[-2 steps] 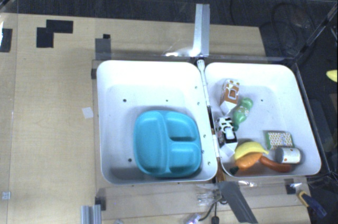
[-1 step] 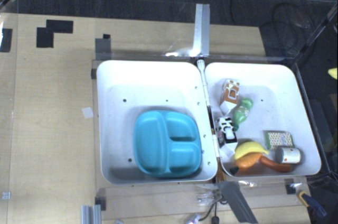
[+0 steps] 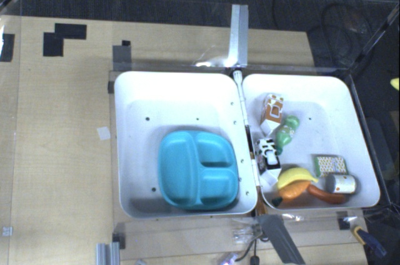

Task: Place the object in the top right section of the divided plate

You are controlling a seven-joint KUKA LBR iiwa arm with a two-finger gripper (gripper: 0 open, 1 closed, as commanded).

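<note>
How the jaws stand you cannot tell from this view, so take nothing as held. Treat the pick as not yet made.

The task does not say which object is meant, and the candidates all lie in the right bin (image 3: 350,101). Along its left side are an orange-and-white carton (image 3: 273,109), a green bottle-like piece (image 3: 286,131) and a small black-and-white item (image 3: 269,153). Along its near edge are a yellow banana (image 3: 295,177), an orange piece (image 3: 315,194) under it, a pale can (image 3: 341,184) on its side and a green patterned pad (image 3: 330,164).

By their look, these are light toy or packaging pieces:
- The carton is probably stiff, and you can take it across its flat faces.
- The banana and can look smooth and rounded and may roll or slip, so close across the narrow middle.
- The pad looks soft and flat, which makes it hard to get under.

The near-edge items touch or overlap, so a descent there risks nudging neighbours.

The blue divided plate (image 3: 199,169) sits in the left bin (image 3: 144,101), toward the near side. Its top right section (image 3: 217,149) is the small compartment next to the wall between the bins. That leaves you little margin on that side when you release.

The black-and-white item is too small to identify. The orange piece is partly covered by the banana, and the can's far end is hard to read.
</note>
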